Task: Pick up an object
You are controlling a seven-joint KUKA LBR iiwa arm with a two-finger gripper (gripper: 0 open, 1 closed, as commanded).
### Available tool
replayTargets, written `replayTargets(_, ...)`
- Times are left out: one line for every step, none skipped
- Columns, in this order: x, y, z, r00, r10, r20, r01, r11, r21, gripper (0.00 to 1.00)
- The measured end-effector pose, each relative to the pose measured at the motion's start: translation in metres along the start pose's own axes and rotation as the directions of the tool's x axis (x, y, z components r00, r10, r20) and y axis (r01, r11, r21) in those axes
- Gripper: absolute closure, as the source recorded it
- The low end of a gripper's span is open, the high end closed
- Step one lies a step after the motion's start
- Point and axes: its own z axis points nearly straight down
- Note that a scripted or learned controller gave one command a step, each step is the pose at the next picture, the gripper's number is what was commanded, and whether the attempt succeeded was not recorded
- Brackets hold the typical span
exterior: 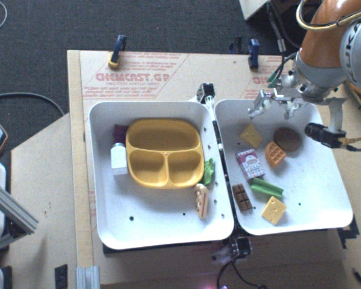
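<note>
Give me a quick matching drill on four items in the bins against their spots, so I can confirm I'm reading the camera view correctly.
Things:
1. yellow divided tray
2. cheese wedge
3. brown round cookie
4. white bottle

Places:
A. right bin, near front edge
B. left bin, against the tray's left side
C. right bin, far half, beside the waffle
D. left bin, middle

Pairs: 1-D, 2-A, 3-C, 4-B

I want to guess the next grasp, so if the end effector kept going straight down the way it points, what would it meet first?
Probably bare floor of the right bin near its far wall. The end effector hangs over that upper edge; the tan cracker lies just nearer the camera and may be touched instead. Depth is unclear from this slanted view.
</note>
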Motion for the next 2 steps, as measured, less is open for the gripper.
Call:
replayTargets(0.006, 0.007, 0.059, 1.000, -0.002, 0.000, 0.002, 1.000, 0.000, 0.00)
replayTargets(0.007, 0.006, 0.112, 1.000, 0.000, 0.000, 0.000, 1.000, 0.002, 0.00)
